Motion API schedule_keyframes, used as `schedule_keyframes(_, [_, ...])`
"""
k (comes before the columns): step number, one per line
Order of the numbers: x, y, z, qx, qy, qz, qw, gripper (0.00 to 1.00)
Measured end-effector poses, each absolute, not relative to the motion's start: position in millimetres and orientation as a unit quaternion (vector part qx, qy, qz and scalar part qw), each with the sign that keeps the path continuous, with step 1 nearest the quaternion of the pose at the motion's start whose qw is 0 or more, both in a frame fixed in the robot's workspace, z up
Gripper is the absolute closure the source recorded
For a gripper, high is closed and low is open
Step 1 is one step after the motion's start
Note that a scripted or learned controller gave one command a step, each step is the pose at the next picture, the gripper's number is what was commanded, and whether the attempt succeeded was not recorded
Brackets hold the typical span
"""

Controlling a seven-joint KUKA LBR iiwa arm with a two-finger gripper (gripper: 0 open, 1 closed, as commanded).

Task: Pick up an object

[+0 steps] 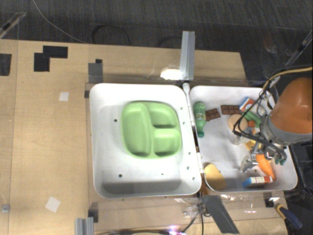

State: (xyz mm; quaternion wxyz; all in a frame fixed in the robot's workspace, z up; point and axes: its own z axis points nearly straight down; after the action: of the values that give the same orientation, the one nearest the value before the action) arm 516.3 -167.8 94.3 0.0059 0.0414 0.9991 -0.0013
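Robot arm reaching into the right bin [293, 180] on a worktop.
The gripper [259, 159] hangs over clutter; whether its jaws are wide or narrow cannot be told. An orange carrot-like object [266, 166] lies just beside them.

The 2 white bins [105, 180] look like smooth, slightly glossy plastic, and the green divided tray [149, 129] is matt plastic. The bench [44, 146] is pale matt wood, the upright post [187, 58] at upper centre brushed metal.

Light wooden bench [44, 146] against dark carpeted floor [146, 9], black cables across.
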Motion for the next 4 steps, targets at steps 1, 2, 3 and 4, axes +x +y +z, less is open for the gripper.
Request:
schedule_keyframes(1, [493.2,-180.5,90.6,0.041,0.999,-0.0016,0.01,0.0])
schedule_keyframes(2, [508.1,-145.9,90.9,0.023,1.0,-0.0022,0.01,0.0])
schedule_keyframes(3, [559.6,-125.8,90.2,0.004,1.0,-0.0011,0.009,0.0])
schedule_keyframes(4, [518.1,-151.6,94.9,-0.045,0.999,-0.0009,0.004,0.0])
